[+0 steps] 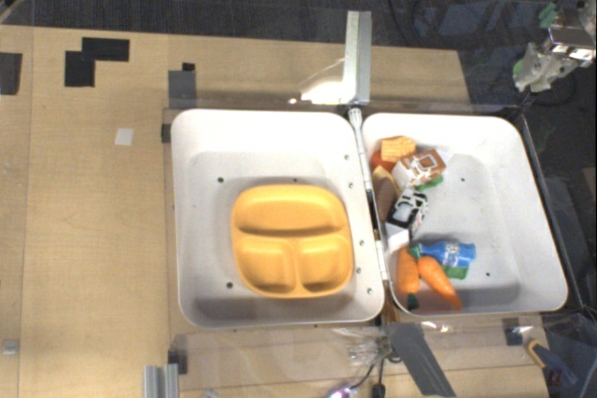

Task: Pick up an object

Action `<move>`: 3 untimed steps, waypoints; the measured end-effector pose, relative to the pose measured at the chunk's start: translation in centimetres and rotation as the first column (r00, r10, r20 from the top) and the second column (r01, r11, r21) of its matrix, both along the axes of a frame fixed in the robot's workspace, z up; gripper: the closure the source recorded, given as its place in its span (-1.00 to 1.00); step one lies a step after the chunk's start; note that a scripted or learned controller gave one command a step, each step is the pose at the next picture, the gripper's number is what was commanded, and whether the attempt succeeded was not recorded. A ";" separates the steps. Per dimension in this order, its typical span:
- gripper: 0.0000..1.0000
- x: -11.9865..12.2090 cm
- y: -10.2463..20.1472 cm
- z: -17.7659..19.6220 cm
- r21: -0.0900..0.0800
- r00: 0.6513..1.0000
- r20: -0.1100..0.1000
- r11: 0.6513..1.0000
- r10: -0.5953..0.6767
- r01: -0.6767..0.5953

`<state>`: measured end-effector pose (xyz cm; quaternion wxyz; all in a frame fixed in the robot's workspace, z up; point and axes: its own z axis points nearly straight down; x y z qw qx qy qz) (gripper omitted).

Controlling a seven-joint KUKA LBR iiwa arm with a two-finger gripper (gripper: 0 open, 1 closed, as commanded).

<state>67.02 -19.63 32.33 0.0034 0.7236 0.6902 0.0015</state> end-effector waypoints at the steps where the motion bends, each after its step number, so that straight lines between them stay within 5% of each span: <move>1: 1.00 -4.5 0.0 5.2 0.001 0.999 0.001 0.999 -0.051 0.051; 2: 1.00 0.0 -0.4 11.5 -0.001 0.998 0.001 0.998 0.061 -0.061; 3: 1.00 0.1 -0.1 12.8 -0.004 0.997 0.008 0.997 0.071 -0.071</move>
